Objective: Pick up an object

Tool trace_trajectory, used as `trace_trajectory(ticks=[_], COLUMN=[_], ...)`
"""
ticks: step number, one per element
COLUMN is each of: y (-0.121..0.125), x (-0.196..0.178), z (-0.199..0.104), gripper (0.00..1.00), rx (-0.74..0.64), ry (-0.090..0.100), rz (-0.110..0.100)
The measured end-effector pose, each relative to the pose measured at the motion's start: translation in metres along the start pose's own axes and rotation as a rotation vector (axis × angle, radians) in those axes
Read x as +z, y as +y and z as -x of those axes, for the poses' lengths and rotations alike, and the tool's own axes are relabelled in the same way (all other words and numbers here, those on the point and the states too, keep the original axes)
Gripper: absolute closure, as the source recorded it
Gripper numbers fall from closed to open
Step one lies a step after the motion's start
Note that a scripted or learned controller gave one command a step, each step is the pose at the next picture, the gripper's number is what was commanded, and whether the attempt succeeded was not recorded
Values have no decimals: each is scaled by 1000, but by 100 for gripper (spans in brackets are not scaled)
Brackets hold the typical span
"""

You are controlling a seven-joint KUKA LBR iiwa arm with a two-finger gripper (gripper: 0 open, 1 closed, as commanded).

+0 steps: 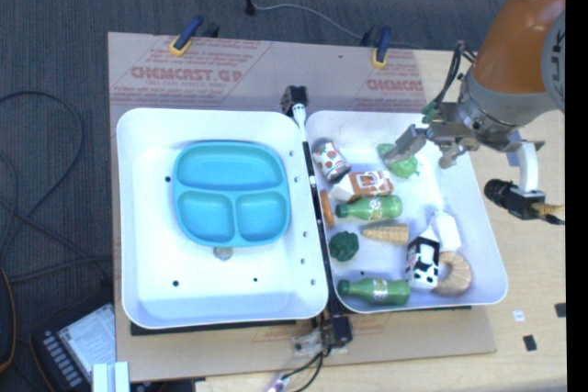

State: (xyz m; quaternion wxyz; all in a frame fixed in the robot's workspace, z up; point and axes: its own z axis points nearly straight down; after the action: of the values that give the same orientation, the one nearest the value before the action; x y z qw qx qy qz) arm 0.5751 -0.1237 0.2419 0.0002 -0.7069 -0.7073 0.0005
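Observation:
My gripper (428,149) hangs over the far part of the right bin (487,234), fingers spread open with nothing between them. A light green leafy toy (402,166) lies just under the left fingertip (405,143). Lower in that bin lie a can (329,159), a brown and white carton (368,184), a green bottle (370,209), an ice-cream cone (386,234), a dark green broccoli (344,245), a black and white cow toy (423,263), a round bread piece (454,274) and a second green bottle (378,291).
The left bin (147,280) holds a blue divided plate (231,194) with a small grey item (222,252) at its near edge. A black clip (295,98) sits where the bins meet at the back. Two clamps (187,34) (380,47) hold the cardboard base.

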Motion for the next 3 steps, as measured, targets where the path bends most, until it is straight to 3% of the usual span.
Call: trace_trajectory(ticks=[1,2,3], y=[46,46,46], x=[142,133,133], z=[-12,-12,-12], gripper=[0,100,0], rx=[1,1,1], ry=[-2,-1,-1], rz=[3,1,1])
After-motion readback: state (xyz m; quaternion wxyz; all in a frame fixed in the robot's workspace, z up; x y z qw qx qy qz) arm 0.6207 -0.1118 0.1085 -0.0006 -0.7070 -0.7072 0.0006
